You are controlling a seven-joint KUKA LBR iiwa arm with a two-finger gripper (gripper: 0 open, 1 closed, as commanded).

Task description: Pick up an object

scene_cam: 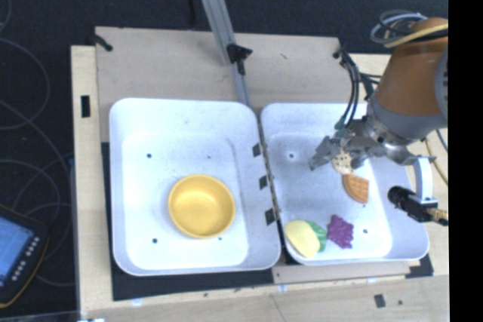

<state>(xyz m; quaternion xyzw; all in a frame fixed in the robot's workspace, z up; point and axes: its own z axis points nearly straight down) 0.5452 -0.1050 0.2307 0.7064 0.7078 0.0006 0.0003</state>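
Your tool [337,155] hangs spread over the right bin [302,124], gripping nothing; centre it above the orange toy [357,188] before you descend.

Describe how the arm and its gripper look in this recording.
The arm is bulky and rounded, orange on top with a grey wrist below. Dark cables loop along its left side. The gripper is a small grey metal piece with thin fingers.
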